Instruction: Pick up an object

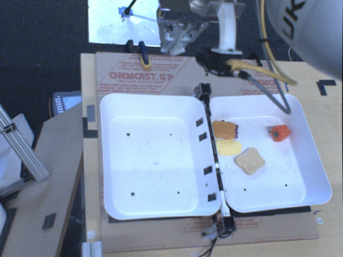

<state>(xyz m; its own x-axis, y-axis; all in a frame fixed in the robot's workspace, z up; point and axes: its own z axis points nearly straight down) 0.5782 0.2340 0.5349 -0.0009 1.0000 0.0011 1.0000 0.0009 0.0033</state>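
Note:
The right bin holds several small items. An orange-brown piece with a purple edge lies near the bin's left wall. Just below it sits a pale yellow flat piece, and a tan toast-like piece lies beside that. A red-orange item rests toward the right side. My gripper hangs high at the top of the view, above the cardboard behind the bins, well away from every item. Nothing shows between its fingers.
The left bin sits next to the right one, joined by black clips along the shared wall. Yellow and grey cables trail over the right bin's back rim. A yellow clamp stands behind the bins.

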